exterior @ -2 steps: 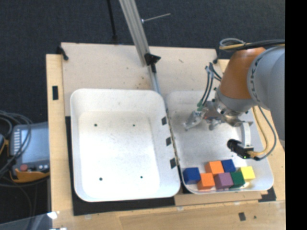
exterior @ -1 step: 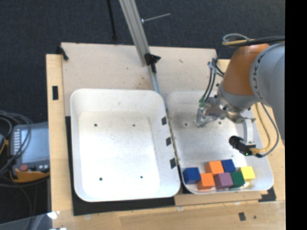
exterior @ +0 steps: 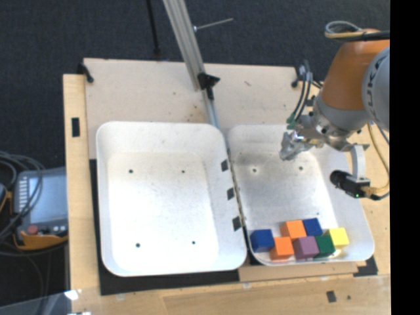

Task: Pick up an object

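Crowding the right bin (exterior: pixel 262 176) at its 5 o'clock corner are seven cubes: a blue cube (exterior: pixel 262 239), two orange ones (exterior: pixel 294 228) (exterior: pixel 283 247), a second blue (exterior: pixel 312 226), purple (exterior: pixel 306 247), green (exterior: pixel 325 244) and yellow (exterior: pixel 338 236). The jaws (exterior: pixel 289 146) hang over that bin's 12 o'clock end, well apart from them; how they stand I cannot tell. The left bin (exterior: pixel 164 195) adjoins on the bench (exterior: pixel 144 84).

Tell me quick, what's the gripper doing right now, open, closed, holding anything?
Gripper: cannot be told; it sits above the far end of the right bin, away from the blocks.
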Robot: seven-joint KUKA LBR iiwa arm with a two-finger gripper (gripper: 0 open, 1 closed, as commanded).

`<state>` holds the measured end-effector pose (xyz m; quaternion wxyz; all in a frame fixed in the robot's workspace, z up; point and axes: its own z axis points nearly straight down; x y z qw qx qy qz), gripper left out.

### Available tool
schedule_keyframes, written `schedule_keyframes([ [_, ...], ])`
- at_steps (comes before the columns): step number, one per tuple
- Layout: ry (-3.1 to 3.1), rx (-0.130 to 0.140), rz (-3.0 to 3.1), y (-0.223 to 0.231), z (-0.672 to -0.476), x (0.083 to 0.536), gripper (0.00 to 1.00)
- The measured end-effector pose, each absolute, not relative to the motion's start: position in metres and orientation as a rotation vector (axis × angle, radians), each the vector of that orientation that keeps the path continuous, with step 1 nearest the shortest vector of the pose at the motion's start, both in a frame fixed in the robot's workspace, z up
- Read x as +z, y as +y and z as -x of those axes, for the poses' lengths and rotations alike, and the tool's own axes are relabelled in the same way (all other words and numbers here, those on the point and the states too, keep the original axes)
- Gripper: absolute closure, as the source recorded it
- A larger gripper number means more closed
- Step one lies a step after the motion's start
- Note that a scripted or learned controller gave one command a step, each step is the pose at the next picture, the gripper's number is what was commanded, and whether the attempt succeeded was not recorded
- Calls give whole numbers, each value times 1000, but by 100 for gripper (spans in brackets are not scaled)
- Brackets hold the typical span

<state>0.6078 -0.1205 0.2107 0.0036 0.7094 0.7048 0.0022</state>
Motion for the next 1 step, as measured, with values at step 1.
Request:
schedule_keyframes([
  [1, 2210, 0, -2228, -122, -608, 204, 100],
])
